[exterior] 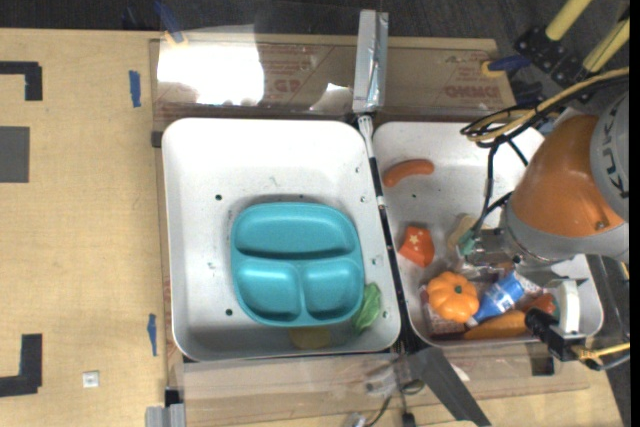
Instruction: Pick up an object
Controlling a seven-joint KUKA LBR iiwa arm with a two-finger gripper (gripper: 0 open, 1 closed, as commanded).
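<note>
The robot arm [575,185] is grey with a big, round orange band above the wrist. Thin black cables [500,140] and a yellow one loop beside it. The wrist part looks like shiny grey metal.

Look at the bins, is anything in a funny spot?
A green thing is wedged half under the teal divided tray at the left bin's front right corner. The right bin's toys look jumbled, which is normal.
</note>
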